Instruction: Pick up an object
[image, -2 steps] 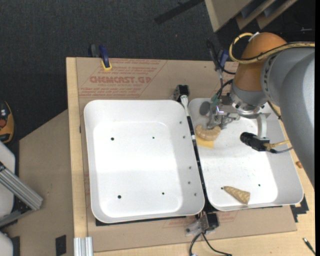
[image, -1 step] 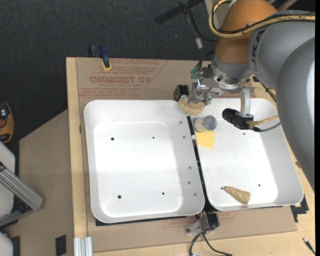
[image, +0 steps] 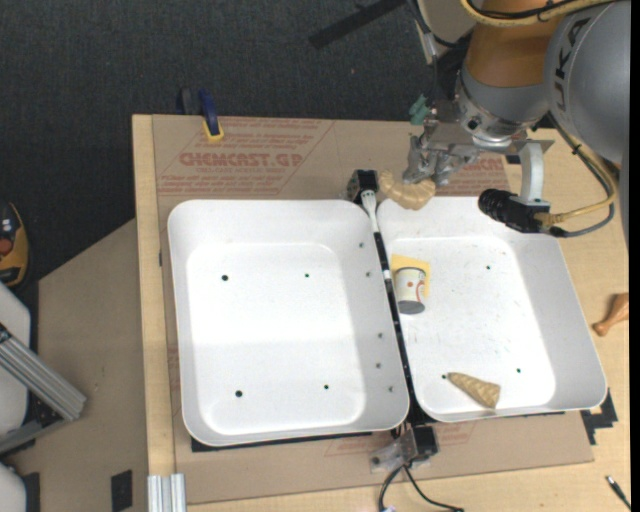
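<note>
A: Tan against white, that's what we have under the gripper (image: 432, 172): a pale lump (image: 408, 193) hanging at its fingertips, over the upper rim of the right bin (image: 560, 300), near the top middle of the frame.

B: Do we call it held?

A: We judge so. The fingers look closed down narrow on the lump's upper right end, and most of it sticks out to the lower left. It seems raised above the bin's rim, though the slant of the view makes that hard to confirm.

B: So the risk is the grip itself.

A: Yes. We're pinching one end, so the lump could swing or slide out if the arm jerks. If it falls from here it may hit the rim, or the black clip (image: 362, 185) just to its left, and bounce out onto the board (image: 250, 155).

B: And further out?

A: Below, by the divider, a yellow and white cup (image: 409, 283) lies on its side. Near the lower edge of the right bin sits a brown wedge (image: 473, 388). The left bin (image: 190, 300) lies beside it.
</note>
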